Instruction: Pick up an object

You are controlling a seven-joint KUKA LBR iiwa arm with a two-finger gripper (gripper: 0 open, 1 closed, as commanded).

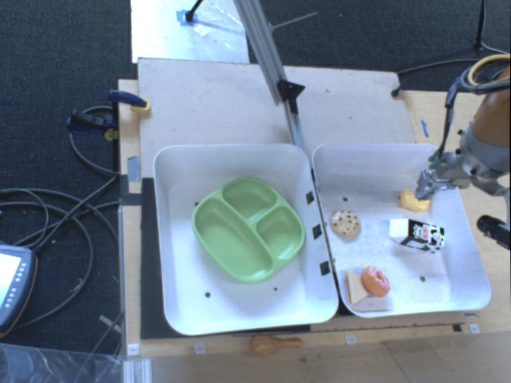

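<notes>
Green divided plate in left bin; cookie, donut in rt bin.

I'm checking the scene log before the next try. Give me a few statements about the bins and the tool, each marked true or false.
1. The green divided plate lies in the left bin. True.
2. The cookie lies on the plate. False: it lies on the right bin's floor.
3. The tool is right over the yellow item. True.
4. The milk carton sits in the left bin. False: it is in the right bin.
5. The doughnut rests on a tan slice. True.
</notes>
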